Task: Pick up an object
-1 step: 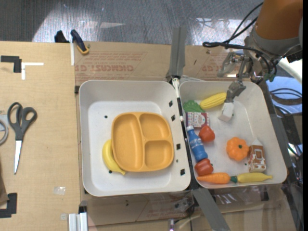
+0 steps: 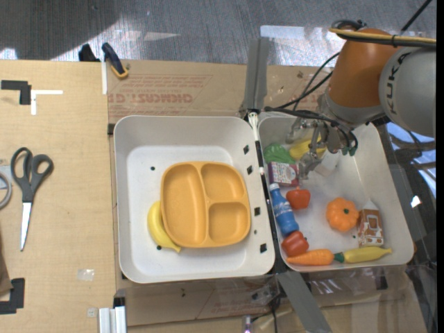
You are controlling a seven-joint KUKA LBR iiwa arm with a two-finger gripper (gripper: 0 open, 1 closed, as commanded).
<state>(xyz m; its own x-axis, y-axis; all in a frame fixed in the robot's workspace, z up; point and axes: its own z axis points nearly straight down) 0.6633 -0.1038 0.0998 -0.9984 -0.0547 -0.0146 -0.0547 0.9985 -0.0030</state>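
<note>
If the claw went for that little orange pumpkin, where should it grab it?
Probably across the pumpkin's round middle, coming straight down from above. It sits apart from the brown packet and red tomato, leaving room on its sides for both fingers.

Seen from above at a slant: dark grey ribbed floor [image 2: 173, 12] across the top, crossed by a pale streak of light. Below it, a light wooden desk [image 2: 62, 255] filling the left side, with a sheet of brown cardboard [image 2: 173, 92] bearing reversed red lettering laid toward the middle. Black-handled scissors [image 2: 28, 186] flat on the wood at the left, blades pointing down the frame. Black bracket marks [image 2: 17, 89] near the left edge, beside a strip of white tape [image 2: 48, 93]. A black and orange clamp [image 2: 112, 60] at the desk's far edge.
</note>
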